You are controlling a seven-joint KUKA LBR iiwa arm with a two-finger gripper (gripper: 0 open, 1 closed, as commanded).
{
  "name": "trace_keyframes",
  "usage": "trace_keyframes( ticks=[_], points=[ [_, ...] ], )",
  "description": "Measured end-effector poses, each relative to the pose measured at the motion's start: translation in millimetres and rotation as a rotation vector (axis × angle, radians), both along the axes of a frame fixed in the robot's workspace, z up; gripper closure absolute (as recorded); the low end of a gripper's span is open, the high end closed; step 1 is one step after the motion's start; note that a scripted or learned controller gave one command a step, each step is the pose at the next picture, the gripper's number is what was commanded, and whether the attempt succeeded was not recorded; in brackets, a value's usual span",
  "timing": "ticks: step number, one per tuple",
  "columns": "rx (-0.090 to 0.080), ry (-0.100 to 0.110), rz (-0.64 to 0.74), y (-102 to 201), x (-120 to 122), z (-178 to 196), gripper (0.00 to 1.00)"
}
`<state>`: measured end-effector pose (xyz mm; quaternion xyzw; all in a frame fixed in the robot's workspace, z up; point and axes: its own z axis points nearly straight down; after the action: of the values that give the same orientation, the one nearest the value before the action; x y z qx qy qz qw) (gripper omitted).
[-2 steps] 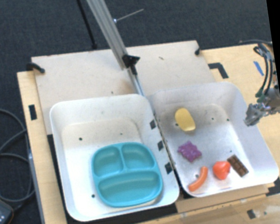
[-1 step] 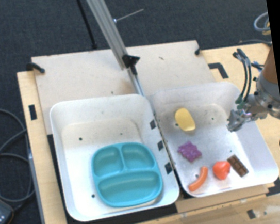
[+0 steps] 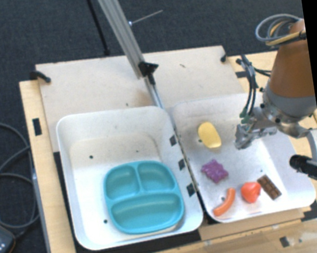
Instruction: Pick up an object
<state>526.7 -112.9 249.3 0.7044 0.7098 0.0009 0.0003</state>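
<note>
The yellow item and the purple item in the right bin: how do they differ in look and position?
The yellow item is smooth and rounded; the purple item is bumpy with a ragged outline. The yellow item looks somewhat larger than the purple item. The yellow item lies nearer the bin's far end, level with the gripper; the purple item lies nearer the middle of the bin. Both lie loose in the right bin, near its left wall, untouched by the gripper.

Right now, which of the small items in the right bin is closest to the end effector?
The yellow item, at the bin's upper middle, just left of the end effector. The purple piece, carrot, tomato and brown bar lie lower, farther off.
</note>
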Motion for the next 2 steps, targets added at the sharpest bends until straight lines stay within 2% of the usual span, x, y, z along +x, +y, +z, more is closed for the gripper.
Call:
trace_keyframes(
  ticks=[2],
  points=[
    [0.001, 0.0, 0.001, 120.7, 8.5, -11.8, 1.0]
  ],
)
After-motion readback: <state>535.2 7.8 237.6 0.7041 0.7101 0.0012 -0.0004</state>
